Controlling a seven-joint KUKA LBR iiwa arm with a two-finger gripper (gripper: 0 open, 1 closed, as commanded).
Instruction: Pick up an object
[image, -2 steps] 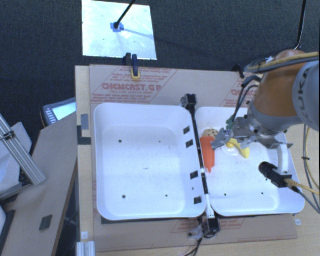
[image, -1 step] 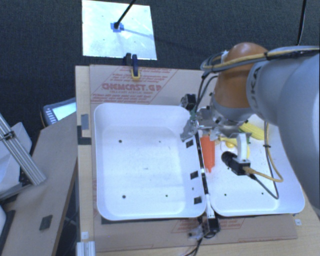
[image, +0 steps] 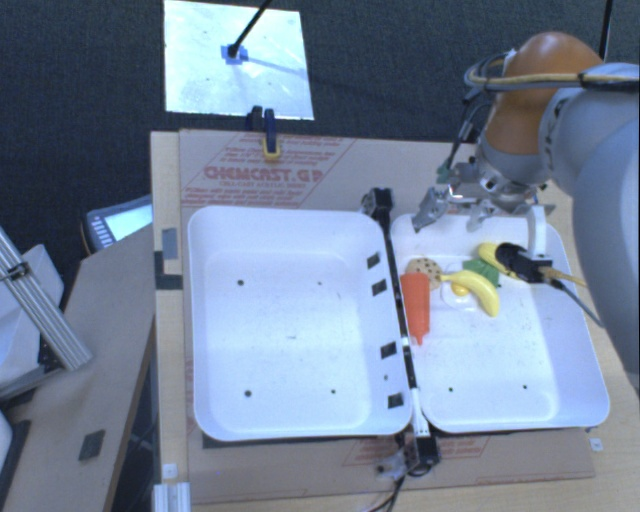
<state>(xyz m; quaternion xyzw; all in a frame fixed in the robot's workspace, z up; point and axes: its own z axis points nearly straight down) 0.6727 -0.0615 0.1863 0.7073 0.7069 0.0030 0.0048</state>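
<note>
Brown cardboard (image: 300, 165) with red printed letters covers the counter (image: 120, 330), and the two white bins sit on it side by side. The left bin (image: 290, 320) has only small dark marks on its bottom. The right bin (image: 520, 380) holds the objects, all in its far half: an orange carrot (image: 417, 305) lies along the wall between the bins, a small tan speckled piece (image: 424, 268) touches its upper end, and a yellow banana (image: 478, 288) lies just beside them, toward the middle. A green piece (image: 487, 270) and a second yellow piece (image: 492, 252) are behind the banana, near a black part (image: 520, 262) with a cable.

Black clips (image: 385, 300) hold the two bins together along the joint. A yellow and black clamp (image: 267, 135) grips the far edge of the cardboard. Behind the counter there is dark fabric (image: 80, 80) with a shiny silver sheet (image: 237, 60) on it.

The grey arm (image: 590, 130) with its orange band comes in from the right. The gripper (image: 432, 212) hangs above the far left corner of the right bin, apart from the objects. I cannot tell how the gripper is set, and I see no object in it.
</note>
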